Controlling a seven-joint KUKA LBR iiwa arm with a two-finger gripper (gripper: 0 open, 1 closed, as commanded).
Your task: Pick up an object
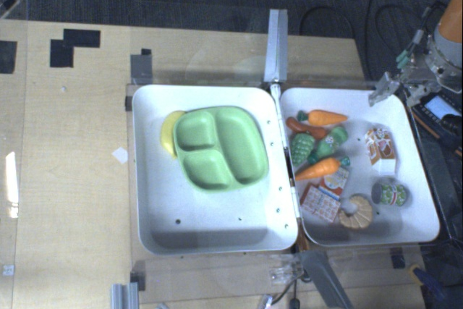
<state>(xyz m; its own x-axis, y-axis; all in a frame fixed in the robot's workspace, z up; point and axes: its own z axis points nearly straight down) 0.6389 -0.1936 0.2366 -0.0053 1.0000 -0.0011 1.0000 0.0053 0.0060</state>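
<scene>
hovering at the right bin's (416, 148) far corner, our gripper (385, 88) has unreadable fingers; toys like the carrot (317, 169) lie packed together, so we risk snagging neighbours.

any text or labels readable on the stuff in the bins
Nothing can be read.
White carton in the right bin: red and brown print, too blurred.
Flat red-and-white card: grid-like print, too small.
Round green-labelled tub: label blurred.
Green divided tray in the left bin: no markings seen.
</scene>
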